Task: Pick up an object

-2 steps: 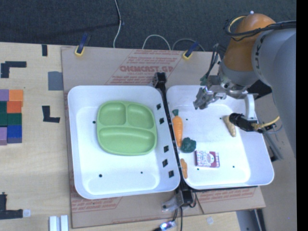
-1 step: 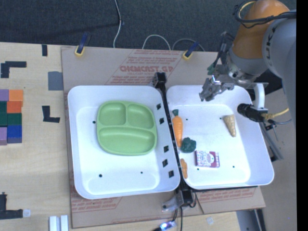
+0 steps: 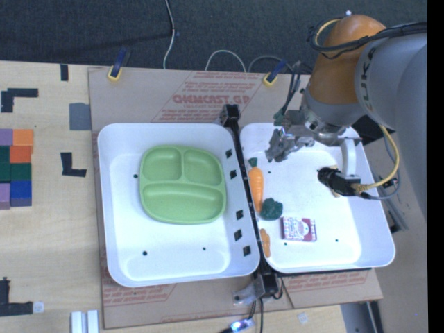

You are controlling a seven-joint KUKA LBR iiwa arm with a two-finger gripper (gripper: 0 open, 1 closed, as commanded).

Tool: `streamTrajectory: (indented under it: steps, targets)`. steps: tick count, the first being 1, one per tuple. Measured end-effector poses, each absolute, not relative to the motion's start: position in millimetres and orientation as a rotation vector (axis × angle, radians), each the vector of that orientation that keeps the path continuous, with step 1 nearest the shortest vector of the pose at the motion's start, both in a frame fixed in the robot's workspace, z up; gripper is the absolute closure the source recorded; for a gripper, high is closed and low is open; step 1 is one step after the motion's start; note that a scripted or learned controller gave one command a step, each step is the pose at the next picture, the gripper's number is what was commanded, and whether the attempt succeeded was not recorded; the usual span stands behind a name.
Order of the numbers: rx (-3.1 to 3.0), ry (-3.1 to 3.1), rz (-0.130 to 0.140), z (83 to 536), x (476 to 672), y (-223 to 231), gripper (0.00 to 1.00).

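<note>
1. Near the front edge of the right bin (image 3: 374, 255) lies a small purple-and-white packet (image 3: 299, 229), flat on the floor.
2. A small orange piece (image 3: 265, 241) rests against that bin's left wall, near its front corner.
3. Just behind the packet sits a dark green lump (image 3: 271, 209), touching the tip of an orange carrot (image 3: 256, 186) lying along the left wall.
4. The left bin (image 3: 118, 255) holds a green divided plate (image 3: 183, 184) at its middle.
5. The gripper (image 3: 279, 148) hangs over the right bin's back left corner, above the carrot's far end, nothing visibly between its fingers; how wide they stand cannot be told.
</note>
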State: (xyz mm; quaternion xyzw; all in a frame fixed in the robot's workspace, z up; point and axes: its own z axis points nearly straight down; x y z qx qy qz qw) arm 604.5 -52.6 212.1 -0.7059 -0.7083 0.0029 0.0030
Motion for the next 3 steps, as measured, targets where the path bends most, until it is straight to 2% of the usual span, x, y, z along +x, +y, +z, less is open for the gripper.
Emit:
streamTrajectory:
  steps: [1,2,3]
  targets:
    - [-2.21,-2.224,0.006,221,583.9,-3,1.0]
    - [-2.21,-2.223,0.01,217,546.7,42,1.0]
    - [-2.214,-2.222,0.011,212,522.1,83,1.0]
